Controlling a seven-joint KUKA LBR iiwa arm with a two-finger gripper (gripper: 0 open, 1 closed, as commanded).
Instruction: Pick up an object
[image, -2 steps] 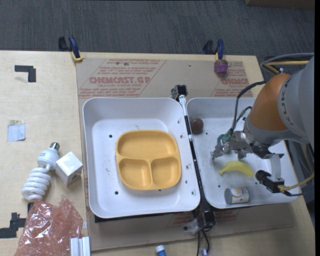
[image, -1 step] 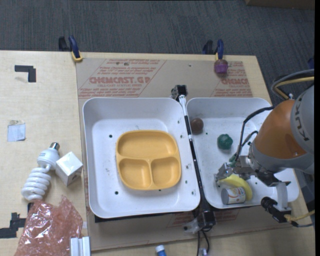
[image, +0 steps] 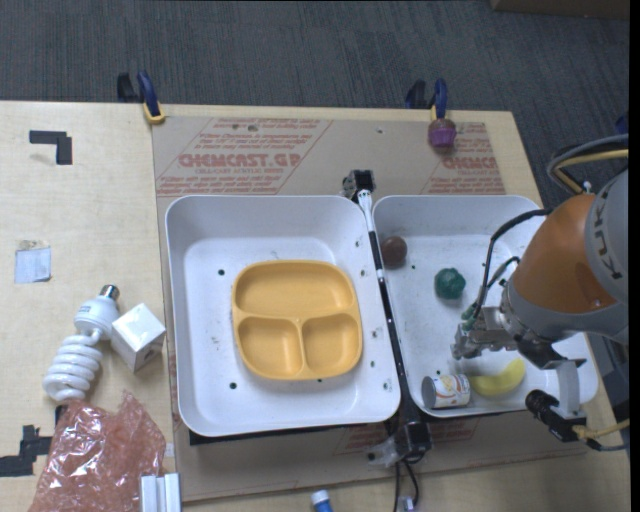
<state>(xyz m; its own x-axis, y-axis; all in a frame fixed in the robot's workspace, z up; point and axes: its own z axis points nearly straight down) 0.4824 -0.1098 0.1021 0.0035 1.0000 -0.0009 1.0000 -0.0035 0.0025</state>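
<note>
Floor: dark grey carpet behind the bench; a pale wooden bench top with a brown printed sheet clamped over it by two blue-handled clamps at the far edge.
Left bin: shallow, white; holds a yellow divided tray with three compartments, lying flat near the middle.
Right bin: shallow, white, touching the left bin along a dark centre rail; its right side is covered by the arm.
Arm: grey with an orange band, reaching in from the right; cut off at the frame edge.
Gripper: low over the near part of the right bin, just above the banana and the can; the fingers are small and blurred against the metal wrist; how far apart they stand cannot be told; no object is seen between them.
Banana: yellow, in the near part of the right bin; partly hidden under the wrist.
Can: small, lying on its side at the near wall, just beside the banana; label unreadable.
Green object: rounded, mid-bin, apart from the gripper; kind unclear.
Brown object: rounded, by the centre rail; kind unclear.
Purple object: on the sheet beyond the right bin.
Bench, left: spiral light bulb; white cube touching it; crinkled reddish wrapper, cut off at the bottom.
</note>
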